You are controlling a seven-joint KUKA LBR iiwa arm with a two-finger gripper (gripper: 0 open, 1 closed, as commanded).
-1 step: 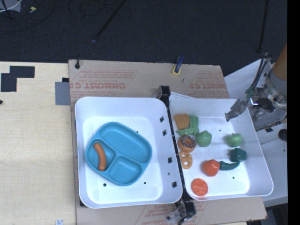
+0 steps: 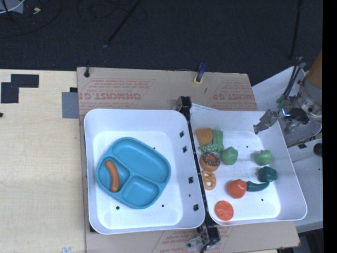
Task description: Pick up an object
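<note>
I judge the pick not begun: the gripper hangs above the right bin's far right rim, its grip unreadable, toys lying untouched inside.

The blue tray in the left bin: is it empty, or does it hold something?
Not empty. The tray holds one orange sausage, lying in its left compartment; the other compartments look bare.

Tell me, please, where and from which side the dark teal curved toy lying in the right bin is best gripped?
Probably across the thick rounded end of the dark teal curved toy, coming straight down. Its thin tail touches the red tomato-like toy, while the bulb has bare bin floor around it, leaving room for the hand.
</note>
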